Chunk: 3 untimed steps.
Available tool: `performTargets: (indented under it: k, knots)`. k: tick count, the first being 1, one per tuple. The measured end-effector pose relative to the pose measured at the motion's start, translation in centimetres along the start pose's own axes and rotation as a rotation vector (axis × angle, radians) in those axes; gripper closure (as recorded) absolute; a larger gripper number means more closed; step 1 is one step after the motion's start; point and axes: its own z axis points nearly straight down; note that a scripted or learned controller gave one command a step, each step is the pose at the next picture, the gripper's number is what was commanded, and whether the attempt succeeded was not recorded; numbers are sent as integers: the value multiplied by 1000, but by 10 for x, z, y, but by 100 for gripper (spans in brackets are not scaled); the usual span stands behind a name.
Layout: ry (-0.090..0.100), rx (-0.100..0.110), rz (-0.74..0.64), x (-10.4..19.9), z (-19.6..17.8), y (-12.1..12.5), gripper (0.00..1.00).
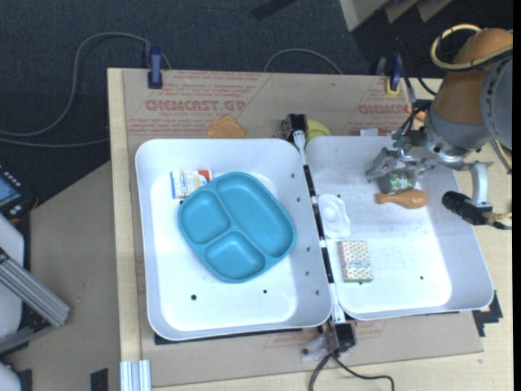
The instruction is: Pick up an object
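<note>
My gripper (392, 172) hangs low over the far part of the right bin (456, 292), the arm coming in from the right. Just below it lies an orange, drumstick-shaped object (403, 199), with a small greenish piece (398, 183) at its top right under the gripper. I cannot make out whether anything is held. A small patterned box (355, 261) lies near the right bin's left wall, and a white crumpled item (332, 212) sits above it.
The left bin (163, 283) holds a blue divided plate (236, 226) and a small carton (189, 182) at its far left. Behind the bins lie an orange item (226, 126) and a yellow-green ball (317, 129). A black tool part (464, 207) sticks out at the right.
</note>
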Motion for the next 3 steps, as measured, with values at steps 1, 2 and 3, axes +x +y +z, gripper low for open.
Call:
performTargets:
  k: [1, 2, 3]
  knots:
    - [-13, -31, 5, -1, 13, 17, 0]
    - [-12, -36, 3, 11, 18, 28, 0]
    - [-19, -42, 1, 11, 7, 29, 100]
